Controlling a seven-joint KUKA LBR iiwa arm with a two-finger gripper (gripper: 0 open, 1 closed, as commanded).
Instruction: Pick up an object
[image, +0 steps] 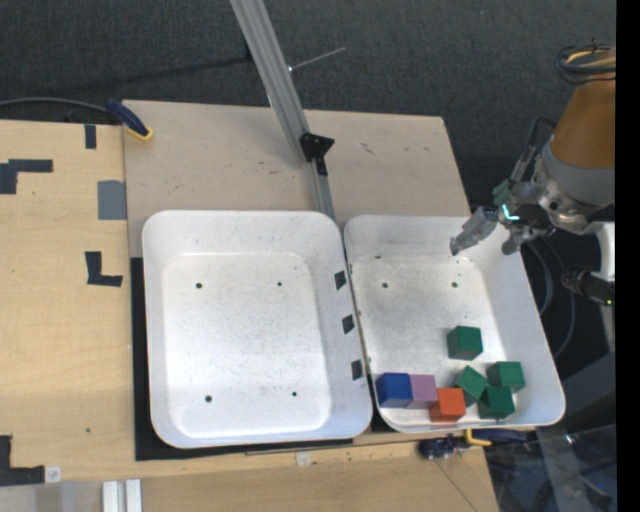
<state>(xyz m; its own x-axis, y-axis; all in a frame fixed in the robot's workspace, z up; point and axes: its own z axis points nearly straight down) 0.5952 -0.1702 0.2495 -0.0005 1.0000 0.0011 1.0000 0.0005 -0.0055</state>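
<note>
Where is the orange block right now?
The orange block sits near the front edge of the right bin, touching the purple block on its left, with green blocks to its right.

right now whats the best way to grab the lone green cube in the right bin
Take the lone green cube from straight above, fingers closing on two opposite flat side faces. It sits apart from the cluster at the near edge of the right bin, so there looks to be room for the fingers on every side. The gripper hovers over the bin's far edge.

Two white bins (245, 225) – four green blocks (464, 342), one blue (394, 388), one purple (423, 388), one orange (450, 402).
</note>
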